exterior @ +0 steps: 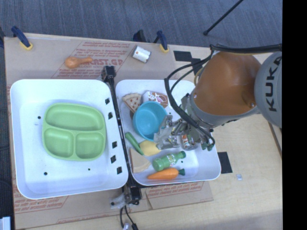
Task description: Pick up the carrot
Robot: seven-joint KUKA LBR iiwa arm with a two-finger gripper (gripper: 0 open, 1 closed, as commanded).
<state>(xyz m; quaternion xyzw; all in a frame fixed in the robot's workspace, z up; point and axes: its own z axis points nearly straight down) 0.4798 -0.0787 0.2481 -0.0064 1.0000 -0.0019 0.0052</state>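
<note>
My fingers [178, 134] hang over the middle of the right bin [211, 169], and from this slant I cannot tell whether they are parted or closed; nothing orange sits between them. The carrot [163, 175] lies flat along the bin's near wall, well below my fingers, its tapered orange body pointing left and its green tuft to the right. It looks smooth and rounded, so I judge it would roll unless I close across its thicker middle. Just above it, nearly touching, rests a green bottle [168, 161] with a glossy plastic sheen, which crowds one side of any approach. A blue bowl [148, 119] sits upright to my left, and a pale yellow piece [149, 148] lies beside a slim green vegetable [133, 143]. The left bin [19, 128] carries a matte green divided tray [74, 131], presumably kept apart as a drop spot. A cardboard sheet covers the tabletop [240, 200] beneath both bins.
</note>
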